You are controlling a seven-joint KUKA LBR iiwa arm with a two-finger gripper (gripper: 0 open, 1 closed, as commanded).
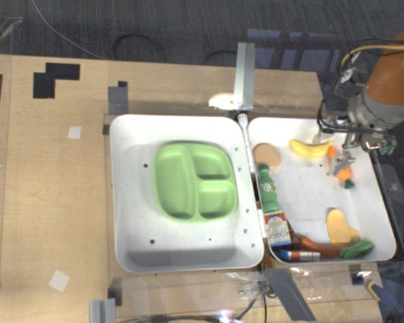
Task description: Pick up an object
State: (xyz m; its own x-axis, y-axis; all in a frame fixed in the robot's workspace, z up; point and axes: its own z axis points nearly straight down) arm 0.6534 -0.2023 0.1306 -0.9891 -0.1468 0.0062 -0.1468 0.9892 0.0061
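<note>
Two white bins are seen side by side on the worktop [47, 180]. The left bin [131, 247] is occupied by a green divided tray [194, 180]. In the right bin [384, 227], a banana [308, 149] lies at twelve o'clock, a carrot [342, 167] at two o'clock, a brown round object [267, 156] at ten o'clock, a green bottle [270, 204] along the nine o'clock wall, and a yellow piece [340, 226], a sausage [320, 246] and a green item [357, 249] toward five o'clock. The hand [347, 155] is positioned directly over the carrot, beside the banana; whether it is open or closed cannot be told.
</note>
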